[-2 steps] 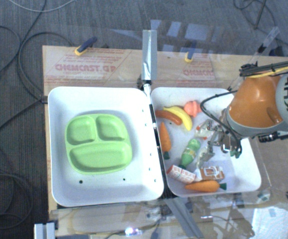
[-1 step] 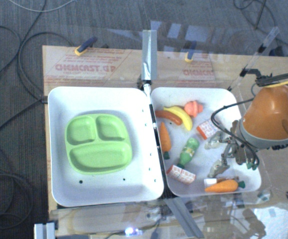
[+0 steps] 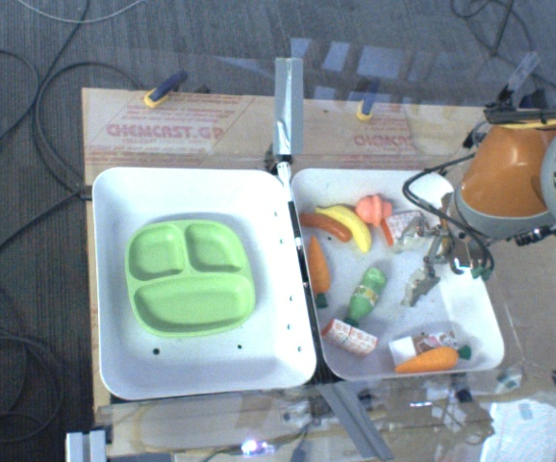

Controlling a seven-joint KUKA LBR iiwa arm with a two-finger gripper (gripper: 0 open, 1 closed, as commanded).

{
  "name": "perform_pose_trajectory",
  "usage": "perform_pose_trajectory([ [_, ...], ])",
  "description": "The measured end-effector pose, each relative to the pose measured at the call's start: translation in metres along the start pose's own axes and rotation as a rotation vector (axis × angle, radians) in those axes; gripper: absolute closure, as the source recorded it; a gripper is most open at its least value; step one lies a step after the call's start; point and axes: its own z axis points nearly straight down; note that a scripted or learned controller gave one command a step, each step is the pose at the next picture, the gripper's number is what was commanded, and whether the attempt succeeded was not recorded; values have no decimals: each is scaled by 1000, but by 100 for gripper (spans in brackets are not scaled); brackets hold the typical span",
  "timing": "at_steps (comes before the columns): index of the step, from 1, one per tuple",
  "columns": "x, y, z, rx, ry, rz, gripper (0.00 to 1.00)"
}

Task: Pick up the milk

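the jaws are hanging over the right bin, apparently released and grasping nothing, reaching toward the milk lying among toy food.

camera view: fixed overhead | slanted down | both bins framed

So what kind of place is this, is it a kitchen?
Probably not a kitchen; more likely a robot lab. A grey and orange robot arm reaches over a shallow white bin of toy food, a green divided plastic plate sits in the other bin, and black cables trail over grey carpet.
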Motion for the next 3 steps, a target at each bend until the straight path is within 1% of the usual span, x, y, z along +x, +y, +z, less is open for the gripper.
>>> perform_pose_trajectory([
  [1, -53, -10, 2, -5, 8, 84, 0],
  [2, -84, -10, -2, -7, 40, 24, 0],
  [3, -86, -10, -2, -6, 38, -22, 0],
])
